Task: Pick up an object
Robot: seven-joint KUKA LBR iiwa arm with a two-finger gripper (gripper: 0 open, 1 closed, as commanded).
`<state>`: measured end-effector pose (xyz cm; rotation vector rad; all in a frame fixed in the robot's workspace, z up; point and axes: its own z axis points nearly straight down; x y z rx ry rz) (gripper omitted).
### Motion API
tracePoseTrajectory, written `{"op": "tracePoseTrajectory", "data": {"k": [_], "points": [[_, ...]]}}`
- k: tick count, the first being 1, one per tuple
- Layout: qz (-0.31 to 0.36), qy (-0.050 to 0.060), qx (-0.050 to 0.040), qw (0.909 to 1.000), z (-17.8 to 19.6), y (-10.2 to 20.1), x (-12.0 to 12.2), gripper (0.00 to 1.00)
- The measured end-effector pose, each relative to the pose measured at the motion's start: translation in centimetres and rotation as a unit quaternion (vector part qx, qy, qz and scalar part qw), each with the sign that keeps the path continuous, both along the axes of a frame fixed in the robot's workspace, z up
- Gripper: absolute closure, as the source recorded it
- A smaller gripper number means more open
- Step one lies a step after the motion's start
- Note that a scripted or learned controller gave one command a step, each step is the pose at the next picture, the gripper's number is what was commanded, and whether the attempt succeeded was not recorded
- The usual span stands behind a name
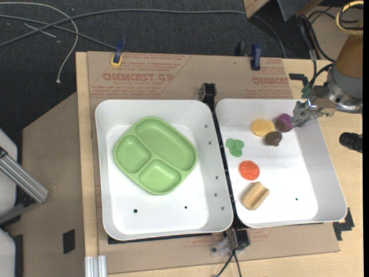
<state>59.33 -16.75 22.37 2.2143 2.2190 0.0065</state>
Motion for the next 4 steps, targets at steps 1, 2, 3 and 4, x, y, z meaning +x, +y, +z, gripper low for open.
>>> {"op": "tracePoseTrajectory", "data": {"k": [1,2,3,4], "points": [[0.000,0.001,0.0005,1.0000,2.7,0.0,0.1,1.00],[0.002,0.005,0.0020,1.0000,1.4,5.0,0.6,1.00],[0.002,0.003,0.0019,1.0000,1.7,11.3,1.4,1.00],[0.002,0.006,0.0021,1.0000,0.4,16.6,1.7,1.00]]}}
